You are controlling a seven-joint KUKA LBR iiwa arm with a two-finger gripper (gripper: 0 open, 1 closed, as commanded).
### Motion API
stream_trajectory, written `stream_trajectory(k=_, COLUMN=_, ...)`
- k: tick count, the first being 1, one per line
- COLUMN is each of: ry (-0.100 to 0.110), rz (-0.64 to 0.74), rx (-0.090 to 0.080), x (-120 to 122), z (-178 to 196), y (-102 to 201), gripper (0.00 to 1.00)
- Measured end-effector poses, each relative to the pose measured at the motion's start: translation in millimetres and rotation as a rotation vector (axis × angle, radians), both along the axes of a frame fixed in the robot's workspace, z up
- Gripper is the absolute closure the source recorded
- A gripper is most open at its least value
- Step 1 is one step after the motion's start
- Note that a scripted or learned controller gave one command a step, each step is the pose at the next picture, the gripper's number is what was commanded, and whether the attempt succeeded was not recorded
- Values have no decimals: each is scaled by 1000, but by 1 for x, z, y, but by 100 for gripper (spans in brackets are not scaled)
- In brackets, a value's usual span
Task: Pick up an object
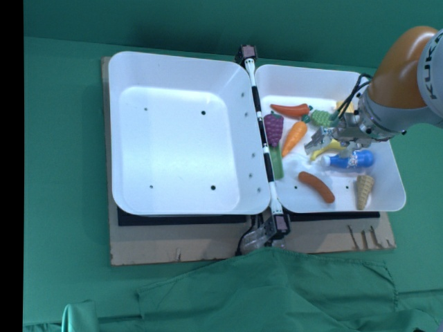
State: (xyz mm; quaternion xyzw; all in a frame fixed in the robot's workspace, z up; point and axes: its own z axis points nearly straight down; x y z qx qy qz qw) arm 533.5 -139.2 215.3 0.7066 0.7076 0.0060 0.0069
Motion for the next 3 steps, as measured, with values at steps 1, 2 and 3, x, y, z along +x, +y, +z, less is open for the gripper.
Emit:
stream_trajectory(k=1, ry=1, rz=-5, rx=-3, x=-1, z=9, y=-2, gripper=100)
stream_trajectory(k=2, ry=8, rz=-4, rx=-2, x=7, z=72, y=0, gripper=100)
stream_trajectory(k=3, ry=8, rz=-4, rx=-2, x=2, z=122, y=3, gripper=100)
